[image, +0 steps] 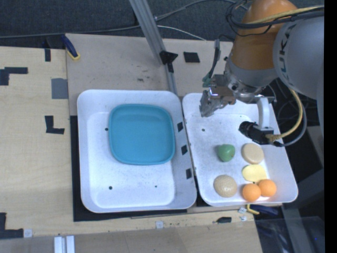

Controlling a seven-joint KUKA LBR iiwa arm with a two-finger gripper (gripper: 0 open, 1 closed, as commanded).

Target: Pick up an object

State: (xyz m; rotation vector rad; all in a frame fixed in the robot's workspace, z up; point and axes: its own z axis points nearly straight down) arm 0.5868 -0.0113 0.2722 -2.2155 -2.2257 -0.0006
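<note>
The right bin point(210, 128) holds several small food-like items in its near half: a green lump point(226, 152), a tan disc point(253, 153), a pale yellow piece point(255, 172), a beige round cookie point(225, 185) and two orange balls point(251, 192) point(267, 188). My gripper point(208, 108) hangs over the far left part of this bin, well behind the green lump, pointing down. Nothing shows between its fingertips.
The left bin point(95, 141) carries a square teal plate point(141, 134). A slanted metal pole point(152, 30) rises behind the bins. A black cable fitting point(254, 131) juts from the arm above the right bin's middle.
</note>
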